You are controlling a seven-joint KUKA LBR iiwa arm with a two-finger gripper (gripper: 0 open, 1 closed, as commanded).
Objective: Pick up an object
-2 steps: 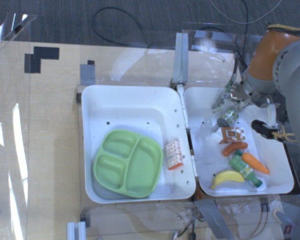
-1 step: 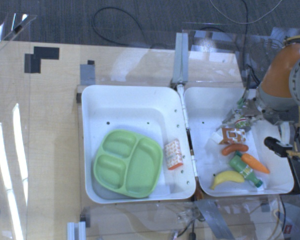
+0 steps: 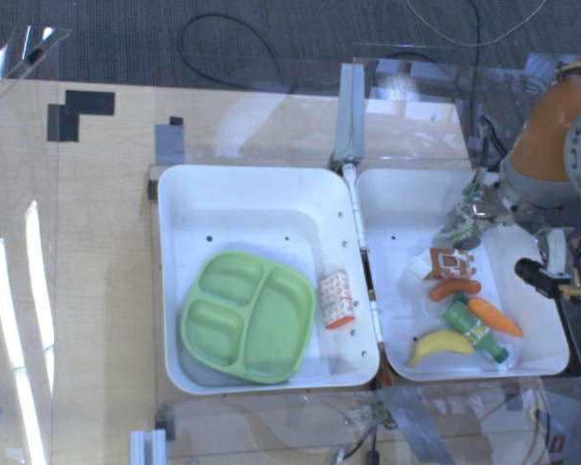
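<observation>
My gripper point(image 3: 476, 204) hangs over the far right part of the right bin point(image 3: 407, 201), below the arm's orange band point(image 3: 552, 129). Just under it lies a small crumpled grey-green thing point(image 3: 459, 231); whether the gripper touches it is unclear. Nearer the front of that bin lie an orange and white carton point(image 3: 450, 262), a red sausage point(image 3: 455, 287), a carrot point(image 3: 495, 317), a green bottle point(image 3: 474, 330) and a banana point(image 3: 443, 346).
The left bin point(image 3: 242, 197) holds a green divided plate point(image 3: 247, 323) and a small patterned packet point(image 3: 335, 298) near its right wall. A metal post point(image 3: 350, 114) stands behind the seam between the bins. Cables run along the floor behind.
</observation>
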